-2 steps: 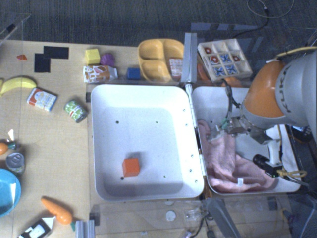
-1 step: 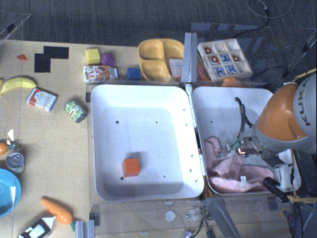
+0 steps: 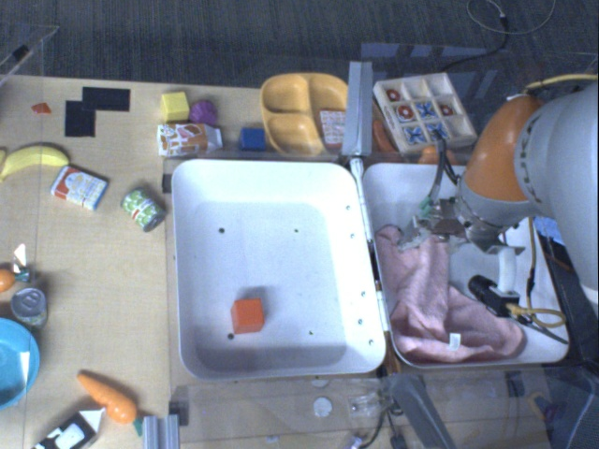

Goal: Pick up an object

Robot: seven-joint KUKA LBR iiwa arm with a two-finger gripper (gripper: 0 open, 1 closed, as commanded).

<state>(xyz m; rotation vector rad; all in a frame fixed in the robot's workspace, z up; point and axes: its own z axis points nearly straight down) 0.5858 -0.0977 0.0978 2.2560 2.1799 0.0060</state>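
Two shallow white bins stood side by side on the surface [image 3: 103,279], their inner walls meeting near the middle of the camera view.

Left bin [image 3: 281,204]: one red-orange cube [image 3: 248,315] lay on the floor of the bin, toward the near left corner and apart from the walls.

Right bin [image 3: 398,195]: a pink cloth [image 3: 430,302] lay crumpled across most of the floor, bunched thickest along the near wall. A small white tag showed on its near edge.

Arm: it reached in from the right and was positioned over the right bin. The gripper [image 3: 416,237] was at the far end of the pink cloth, at or just above the fabric. Whether it was open or closed could not be told, nor whether any cloth was caught in it. It was well apart from the red-orange cube.

Items on the surface outside the bins:
- Beyond the bins: a yellow divided dish [image 3: 304,110], a blue block [image 3: 251,138], a yellow cube [image 3: 174,106], a purple item [image 3: 204,112] just beside the yellow cube, and a noughts-and-crosses board [image 3: 426,110].
- Left of the bins: a banana [image 3: 28,160], a small carton [image 3: 79,187], and a green can [image 3: 143,209] on its side.
- Near left corner: a carrot [image 3: 108,396] and part of a blue plate [image 3: 14,363].
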